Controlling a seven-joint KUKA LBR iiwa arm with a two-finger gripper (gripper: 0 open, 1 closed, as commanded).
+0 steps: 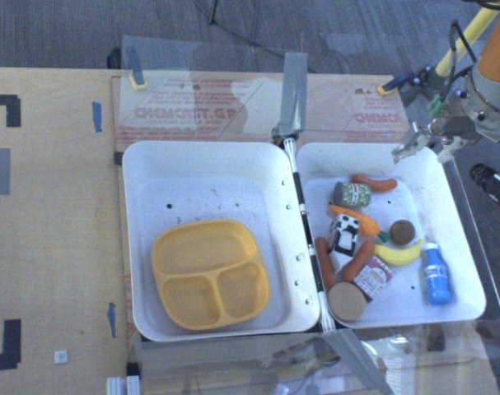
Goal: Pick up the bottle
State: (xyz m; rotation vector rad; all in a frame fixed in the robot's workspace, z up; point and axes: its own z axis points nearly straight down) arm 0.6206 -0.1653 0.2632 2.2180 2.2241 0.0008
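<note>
Nothing of the pick is done yet, as far as the view shows: the blue bottle [436,275] lies in the right bin [460,220], near its right wall toward the near corner, and the fingers [421,142] hover above that bin's far rim, well apart from it. They look spread open, with nothing between them. What is left, then, is the whole of it: travel toward the camera and a little to the right, descend, close on the bottle, lift.

Going left to right from the far side of the bench [52,220]: the left bin [142,179], well to the left of the fingers, holds a yellow divided tray [208,273] (no concern for this task). In the right bin, nearer the camera than the fingers and to their left, lies a cluster: a tan round lid or can end [347,301], a black-and-white item [344,239], carrot-like orange pieces [354,220], a green can [352,194] and a sausage-like piece [375,183] closest to the fingers. Further right come a small packet [373,276], a brown ball [402,232] and a banana [398,254].

The banana is what crowds the bottle most, its tip just beside the bottle's cap end. The bin wall on the bottle's other side leaves little room, I judge, for a finger to slip in there.
</note>
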